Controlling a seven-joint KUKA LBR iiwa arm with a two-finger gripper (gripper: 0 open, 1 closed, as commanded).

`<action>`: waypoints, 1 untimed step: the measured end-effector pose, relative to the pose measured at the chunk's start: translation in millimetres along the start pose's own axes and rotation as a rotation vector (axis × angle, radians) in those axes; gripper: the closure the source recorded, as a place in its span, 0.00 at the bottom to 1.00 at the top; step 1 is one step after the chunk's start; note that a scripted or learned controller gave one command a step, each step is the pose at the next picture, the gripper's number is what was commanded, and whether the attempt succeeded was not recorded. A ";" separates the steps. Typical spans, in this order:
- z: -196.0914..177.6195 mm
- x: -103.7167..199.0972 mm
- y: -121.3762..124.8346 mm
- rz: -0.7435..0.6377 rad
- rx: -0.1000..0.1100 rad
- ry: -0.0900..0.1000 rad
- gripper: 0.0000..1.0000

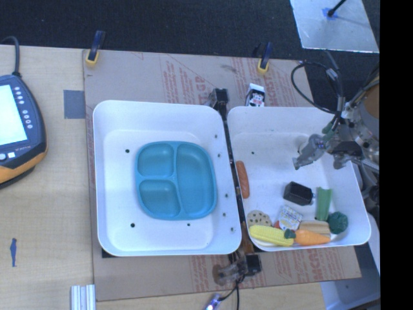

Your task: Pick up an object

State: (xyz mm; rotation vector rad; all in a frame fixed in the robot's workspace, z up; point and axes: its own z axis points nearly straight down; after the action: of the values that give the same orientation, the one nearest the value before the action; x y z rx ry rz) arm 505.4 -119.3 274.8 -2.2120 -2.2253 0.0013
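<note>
At the far left edge of your bench sits a control pendant (16, 131) with an orange rim. Next comes the left bin (110, 231), holding a blue divided plate (175, 179) at its centre. Just past the divider, the right bin (271, 124) has a sausage (242, 178) lying along its left wall. Along its lower edge you have a round cracker (257, 217), a corn cob (270, 236), a carrot (311, 237), a small black box (298, 193), a green stick (322, 203) and a broccoli floret (337, 222), bunched close together. Your gripper (308, 154) hangs over the bin's upper right area, above and apart from these items. Whether its jaws are open or closed cannot be told, and nothing is visibly held.
</note>
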 end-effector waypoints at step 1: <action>145.0 -69.5 30.3 0.001 0.002 -0.003 0.00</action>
State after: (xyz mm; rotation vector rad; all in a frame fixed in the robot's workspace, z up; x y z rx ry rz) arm 535.6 -188.4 129.6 -2.2137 -2.2249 0.0067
